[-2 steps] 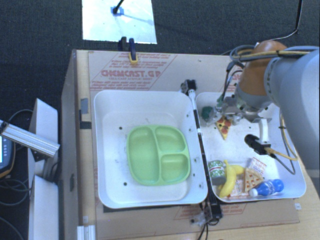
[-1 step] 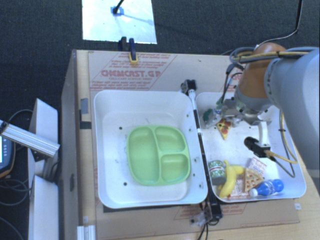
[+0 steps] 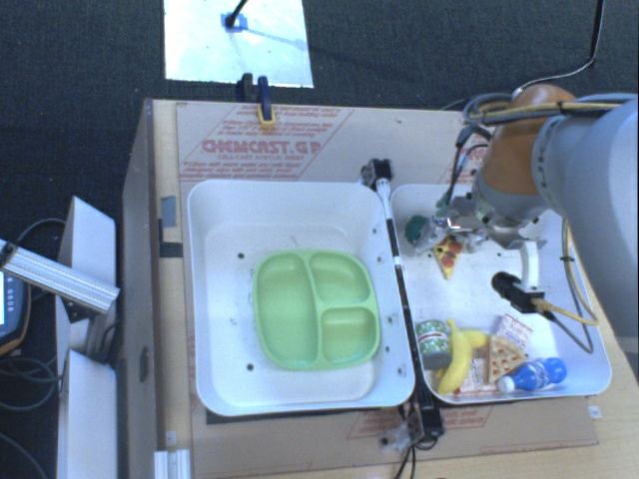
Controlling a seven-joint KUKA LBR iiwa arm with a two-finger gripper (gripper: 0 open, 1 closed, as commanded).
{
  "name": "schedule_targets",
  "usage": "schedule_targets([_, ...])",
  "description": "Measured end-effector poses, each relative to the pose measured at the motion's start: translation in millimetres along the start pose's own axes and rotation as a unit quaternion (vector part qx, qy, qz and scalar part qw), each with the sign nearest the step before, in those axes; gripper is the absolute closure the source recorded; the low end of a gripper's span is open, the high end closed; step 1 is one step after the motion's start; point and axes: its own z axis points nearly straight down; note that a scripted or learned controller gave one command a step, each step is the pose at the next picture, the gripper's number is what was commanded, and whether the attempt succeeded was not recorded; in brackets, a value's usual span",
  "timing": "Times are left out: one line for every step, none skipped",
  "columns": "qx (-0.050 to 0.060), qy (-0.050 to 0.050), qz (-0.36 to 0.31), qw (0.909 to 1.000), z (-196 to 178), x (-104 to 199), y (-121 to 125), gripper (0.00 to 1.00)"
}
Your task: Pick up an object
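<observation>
Two white bins sit side by side. In the left bin (image 3: 215,267) a green divided plate (image 3: 318,309) lies centred, with bare floor all round it. In the right bin (image 3: 589,372) the gripper (image 3: 454,230) hangs near the far left corner; how it stands cannot be told. A pizza slice toy (image 3: 448,256) lies just beside it. A can (image 3: 432,336), banana (image 3: 460,357), cracker packet (image 3: 502,352) and blue bottle (image 3: 532,375) crowd the near edge, leaving open floor mid-bin.

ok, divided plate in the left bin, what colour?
Light green plate, plain, no pattern. Clearest in the camera view, against the white left bin.
</observation>
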Motion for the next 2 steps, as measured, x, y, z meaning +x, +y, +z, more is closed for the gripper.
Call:
schedule_targets([0.001, 0.000, 0.000, 1.0000, -11, 0, 0, 1.00])
schedule_targets([-0.001, 0.000, -0.002, 1.0000, -113, 53, -9, 1.00])
